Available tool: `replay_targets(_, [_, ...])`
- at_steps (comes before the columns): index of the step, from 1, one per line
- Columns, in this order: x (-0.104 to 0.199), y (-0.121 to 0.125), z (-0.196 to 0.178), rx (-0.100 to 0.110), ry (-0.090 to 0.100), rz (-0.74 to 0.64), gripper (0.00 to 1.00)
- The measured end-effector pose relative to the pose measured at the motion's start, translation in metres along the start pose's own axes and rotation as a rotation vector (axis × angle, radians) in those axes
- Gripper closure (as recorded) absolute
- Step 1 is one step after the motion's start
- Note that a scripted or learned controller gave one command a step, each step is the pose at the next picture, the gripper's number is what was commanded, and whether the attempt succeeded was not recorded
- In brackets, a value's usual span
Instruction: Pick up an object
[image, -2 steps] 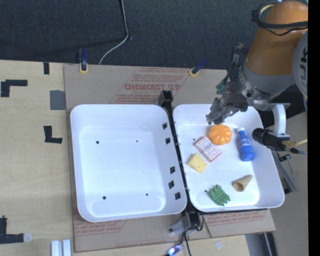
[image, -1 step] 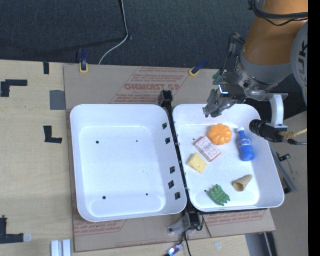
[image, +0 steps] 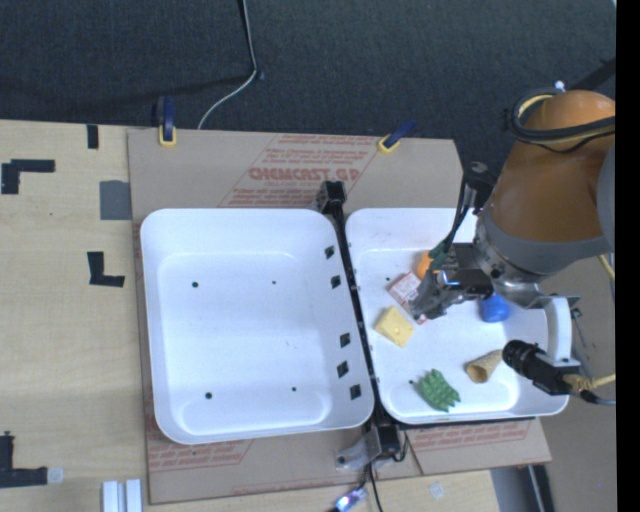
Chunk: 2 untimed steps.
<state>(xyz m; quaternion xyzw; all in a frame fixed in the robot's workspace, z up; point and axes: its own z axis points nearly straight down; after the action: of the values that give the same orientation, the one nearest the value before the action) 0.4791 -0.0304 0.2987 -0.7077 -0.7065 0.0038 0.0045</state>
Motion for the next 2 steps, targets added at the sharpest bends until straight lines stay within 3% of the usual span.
replay_targets(1, [-0.019, 0.069, -0.040, -0.017, -0.003, -0.003, 1.00])
replay_targets(2, [0.013, 0.085, -0.095, -0.017, -0.001, -0.007, 1.00])
